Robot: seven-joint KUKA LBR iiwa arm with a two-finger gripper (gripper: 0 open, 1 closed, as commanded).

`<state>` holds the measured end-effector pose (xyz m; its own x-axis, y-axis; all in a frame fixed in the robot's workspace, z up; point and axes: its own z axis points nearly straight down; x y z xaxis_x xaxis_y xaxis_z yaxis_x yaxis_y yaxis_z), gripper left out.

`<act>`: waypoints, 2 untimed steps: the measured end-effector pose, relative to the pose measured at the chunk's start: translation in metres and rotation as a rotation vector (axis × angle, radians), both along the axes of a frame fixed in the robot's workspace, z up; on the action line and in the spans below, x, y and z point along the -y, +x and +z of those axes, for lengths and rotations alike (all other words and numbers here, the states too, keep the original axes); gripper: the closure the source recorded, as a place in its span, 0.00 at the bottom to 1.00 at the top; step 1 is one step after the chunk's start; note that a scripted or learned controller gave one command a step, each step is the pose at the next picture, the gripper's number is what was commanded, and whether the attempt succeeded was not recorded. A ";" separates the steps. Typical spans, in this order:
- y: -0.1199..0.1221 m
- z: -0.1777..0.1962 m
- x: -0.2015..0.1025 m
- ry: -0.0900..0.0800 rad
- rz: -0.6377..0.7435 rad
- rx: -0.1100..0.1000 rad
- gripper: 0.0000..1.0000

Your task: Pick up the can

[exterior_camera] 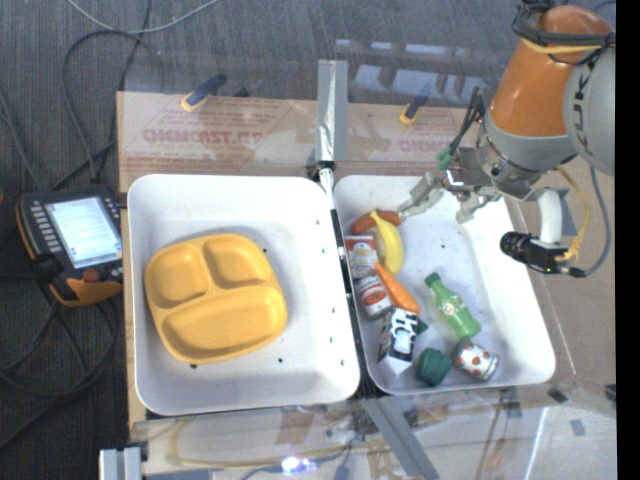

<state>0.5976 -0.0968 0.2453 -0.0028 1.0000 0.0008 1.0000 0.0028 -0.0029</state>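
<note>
The can (pixel 476 360) lies on its side in the right bin (pixel 520 298), near-right corner area, red/white label w/ silvery end facing right, nothing gripping it. Just left of it, touching or nearly so, sits a dark green lump (pixel 434 366). Left of that, a black-and-white carton (pixel 400 334) lying tilted. Above the can, a green bottle (pixel 452 308) lies diagonal, cap toward far-left. Further left, along the bin's left wall: an orange carrot (pixel 397 288), a small red/white tin (pixel 372 296) and another red/white packet (pixel 361 255) beside it, then a yellow banana (pixel 389 240) toward the far side, w/ a red bit at its far-left end. Gripper (pixel 447 200) hovers over the far part of the right bin, well apart from the can; fingers spread apart, nothing between them. Arm comes in from the right, orange band above the wrist. Left bin (pixel 200 193) holds a yellow divided tray (pixel 215 295), 3 compartments. Beyond the bins, a cardboard sheet (pixel 230 138) w/ red print. Far left on the floor, a handheld pendant (pixel 72 233) w/ lit screen.
</note>
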 end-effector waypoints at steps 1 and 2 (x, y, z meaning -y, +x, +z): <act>-0.033 -0.124 0.008 -0.002 0.040 0.000 0.00; -0.101 -0.154 0.017 -0.010 -0.076 0.021 0.00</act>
